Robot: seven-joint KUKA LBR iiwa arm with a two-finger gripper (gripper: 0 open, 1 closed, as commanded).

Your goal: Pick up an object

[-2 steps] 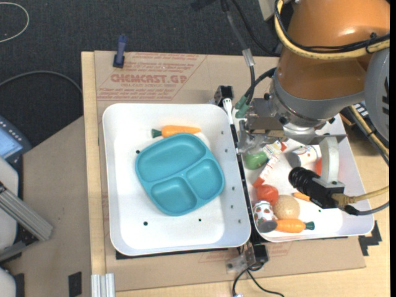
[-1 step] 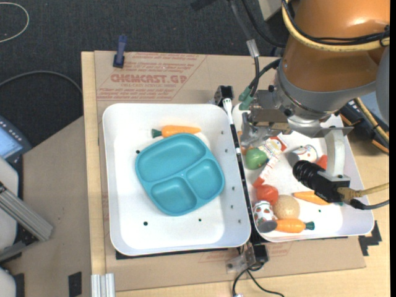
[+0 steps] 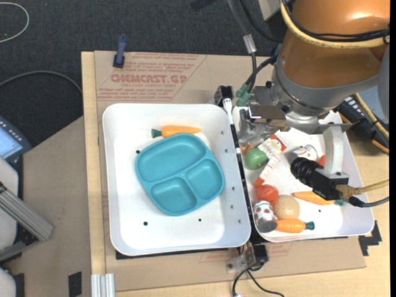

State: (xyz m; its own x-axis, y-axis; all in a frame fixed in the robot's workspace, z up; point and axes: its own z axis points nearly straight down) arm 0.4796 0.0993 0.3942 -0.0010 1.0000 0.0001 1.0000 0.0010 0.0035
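Over the right bin [image 3: 352,224], toward its 11 o'clock corner, hangs the gripper [image 3: 252,127]; I cannot tell its state. At the gripper's 6 o'clock lies a green ball [image 3: 254,159], then a red tomato [image 3: 266,193] and a beige egg [image 3: 287,206]. At 9 o'clock, the left bin [image 3: 120,184] holds a teal divided plate [image 3: 179,173], a carrot [image 3: 178,130] at its 12.

Two white bins [image 3: 117,166]. Three carrots [image 3: 179,130]: one well left of the gripper [image 3: 257,135], two below it. One blue divided plate [image 3: 179,173]. One green ball [image 3: 254,158] just beneath the gripper. One egg [image 3: 286,207]. One tomato [image 3: 266,193].
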